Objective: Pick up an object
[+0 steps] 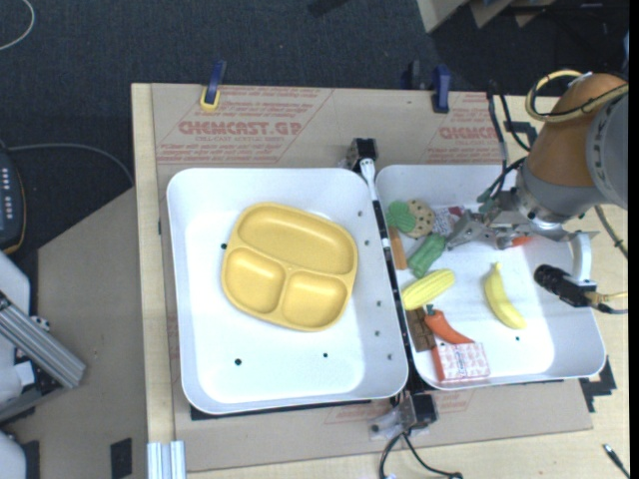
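Observation:
The right bin (561, 339) holds several toy foods. A green round piece (401, 215) and a speckled cookie (421, 219) lie at its far left. Below them are a green pickle (426, 255), a yellow corn cob (427, 287), an orange carrot (447, 329) and a red and white box (462, 361). A banana (504, 297) lies alone in the middle. My gripper (461, 230) reaches in low from the right, its tip just right of the cookie and above the pickle. I see nothing held in it.
The left bin (200, 307) holds a yellow divided plate (290, 265). A brown strip (397, 250) lies along the right bin's left wall. A black part with a cable (564, 285) hangs off the arm over the right bin. Clamps (440, 88) stand at the board's far edge.

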